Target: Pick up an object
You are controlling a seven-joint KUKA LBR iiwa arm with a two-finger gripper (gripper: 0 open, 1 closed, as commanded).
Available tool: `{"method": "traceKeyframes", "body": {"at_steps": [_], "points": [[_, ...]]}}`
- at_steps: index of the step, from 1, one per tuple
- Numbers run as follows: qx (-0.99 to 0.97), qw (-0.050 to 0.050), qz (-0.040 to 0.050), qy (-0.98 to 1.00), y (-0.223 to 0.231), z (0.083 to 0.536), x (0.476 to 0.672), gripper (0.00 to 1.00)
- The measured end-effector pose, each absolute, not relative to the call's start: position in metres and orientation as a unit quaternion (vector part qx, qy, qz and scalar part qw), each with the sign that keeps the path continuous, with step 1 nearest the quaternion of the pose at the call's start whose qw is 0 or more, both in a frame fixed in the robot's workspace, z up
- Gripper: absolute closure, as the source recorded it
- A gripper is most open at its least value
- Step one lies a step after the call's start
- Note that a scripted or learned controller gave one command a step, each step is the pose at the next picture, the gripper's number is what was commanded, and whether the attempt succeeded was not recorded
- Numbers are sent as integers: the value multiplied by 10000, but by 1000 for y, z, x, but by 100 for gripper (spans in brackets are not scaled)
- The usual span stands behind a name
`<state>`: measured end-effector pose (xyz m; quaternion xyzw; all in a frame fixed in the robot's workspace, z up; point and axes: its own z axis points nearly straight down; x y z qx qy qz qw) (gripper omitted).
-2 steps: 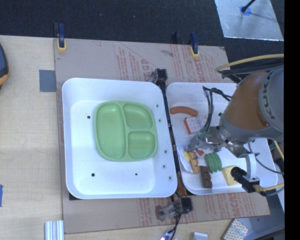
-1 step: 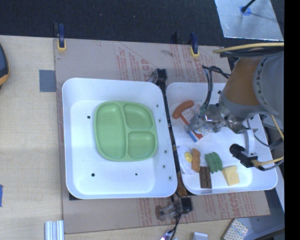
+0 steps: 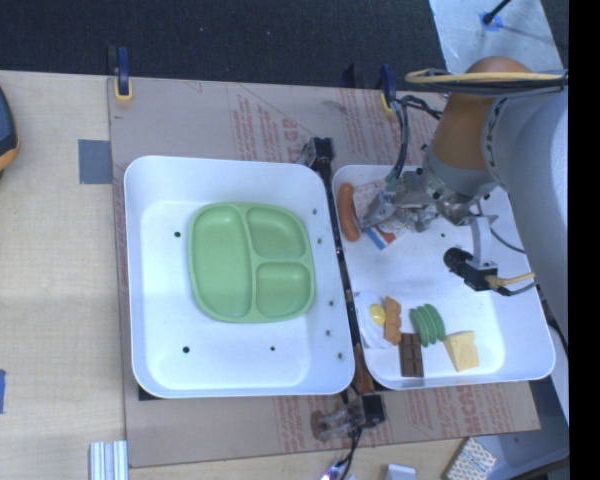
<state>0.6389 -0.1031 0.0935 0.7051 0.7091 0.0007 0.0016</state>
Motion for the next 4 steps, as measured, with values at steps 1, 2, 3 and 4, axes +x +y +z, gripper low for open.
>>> {"method": "traceKeyframes", "body": {"at_steps": [1, 2, 3, 4], "points": [[7042, -91, -65, 7099, -103, 100, 632, 100], [7064, 12, -1, 7078, -180, 164, 641, 100], [7057, -6, -10, 7085, -179, 162, 640, 0], [7051, -16, -20, 7091, -185, 90, 607, 0]]}}
